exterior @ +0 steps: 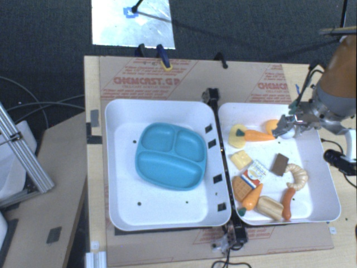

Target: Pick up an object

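The right bin (329,197) holds several toy foods. Among them are a carrot (257,135), a yellow piece (239,136), an orange piece (271,125), a brown block (279,163), a pale shrimp shape (297,176) and a bread roll (270,206). My gripper (285,126) hangs over the bin's upper right part, right beside the orange piece and just past the carrot's thick end. I see nothing held in it.
The left bin (125,205) contains a blue divided plate (171,155). More toys crowd the right bin's lower middle: a waffle (241,187), a second carrot (252,197), a small packet (256,171), a red sausage (288,202). A black divider (220,149) runs between the bins.
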Tool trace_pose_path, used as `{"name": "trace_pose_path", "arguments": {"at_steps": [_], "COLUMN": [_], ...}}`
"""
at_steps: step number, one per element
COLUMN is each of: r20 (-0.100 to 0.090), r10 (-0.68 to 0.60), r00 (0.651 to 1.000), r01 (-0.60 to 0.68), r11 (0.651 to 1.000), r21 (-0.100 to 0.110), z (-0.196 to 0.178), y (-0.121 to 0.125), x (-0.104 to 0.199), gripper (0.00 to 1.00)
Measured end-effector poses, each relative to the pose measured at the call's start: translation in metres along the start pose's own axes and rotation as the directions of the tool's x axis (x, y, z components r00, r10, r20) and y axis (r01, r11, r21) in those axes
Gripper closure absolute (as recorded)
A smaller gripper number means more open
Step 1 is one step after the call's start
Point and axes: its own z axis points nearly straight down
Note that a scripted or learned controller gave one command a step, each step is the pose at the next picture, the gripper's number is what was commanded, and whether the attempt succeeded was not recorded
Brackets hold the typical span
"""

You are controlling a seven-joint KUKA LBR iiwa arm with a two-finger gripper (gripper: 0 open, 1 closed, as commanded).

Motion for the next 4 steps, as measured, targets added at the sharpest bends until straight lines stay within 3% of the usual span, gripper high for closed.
{"name": "trace_pose_path", "arguments": {"at_steps": [1, 3, 4], "r20": [-0.002, -0.004, -0.002], "r10": [-0.001, -0.007, -0.003], "r00": [1.0, 1.0, 1.0], "r01": [0.001, 0.007, 0.003], "r11": [1.0, 1.0, 1.0], "r21": [0.004, 0.004, 0.005], "z": [-0.003, -0.013, -0.011], "y": [0.001, 0.016, 0.018], "x": [0.0, 0.102, 0.115], "gripper": [1.0, 1.0, 1.0]}}
